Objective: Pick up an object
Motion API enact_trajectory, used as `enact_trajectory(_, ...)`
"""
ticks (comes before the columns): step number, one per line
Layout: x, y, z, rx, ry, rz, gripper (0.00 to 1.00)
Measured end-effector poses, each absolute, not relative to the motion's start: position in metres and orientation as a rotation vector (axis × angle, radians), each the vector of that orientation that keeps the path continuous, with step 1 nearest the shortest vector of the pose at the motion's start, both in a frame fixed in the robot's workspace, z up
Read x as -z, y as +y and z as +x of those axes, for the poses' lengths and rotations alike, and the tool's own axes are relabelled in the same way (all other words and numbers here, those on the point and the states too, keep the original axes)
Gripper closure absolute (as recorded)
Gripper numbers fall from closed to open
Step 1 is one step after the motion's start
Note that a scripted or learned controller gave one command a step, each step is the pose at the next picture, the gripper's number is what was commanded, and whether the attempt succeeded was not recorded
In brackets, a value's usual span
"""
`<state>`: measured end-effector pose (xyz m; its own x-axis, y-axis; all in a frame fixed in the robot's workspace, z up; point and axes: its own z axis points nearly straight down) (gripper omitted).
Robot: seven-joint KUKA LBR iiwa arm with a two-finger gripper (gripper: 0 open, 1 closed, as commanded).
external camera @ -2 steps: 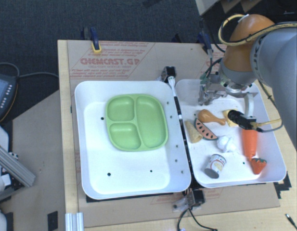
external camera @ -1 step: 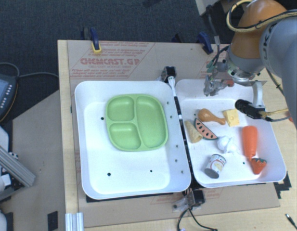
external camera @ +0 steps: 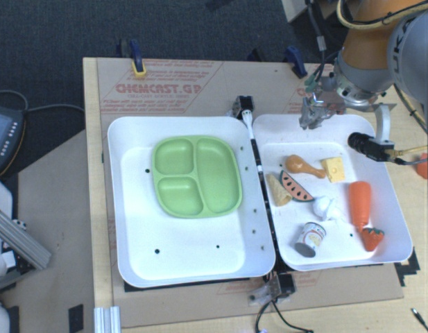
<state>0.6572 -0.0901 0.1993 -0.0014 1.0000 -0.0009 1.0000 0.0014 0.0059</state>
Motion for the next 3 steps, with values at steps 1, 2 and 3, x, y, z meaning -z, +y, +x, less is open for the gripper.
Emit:
enact_trajectory(1,-0.227,-0.090,0.658,-0.005,2.219,2.217,1.00)
enact_trajectory(2,-0.230,-0.076,0.600,0.004,2.223,2.226,1.00)
enact_trajectory(3,-0.233,-0.074,0.557,0.004,2.221,2.227,1.00)
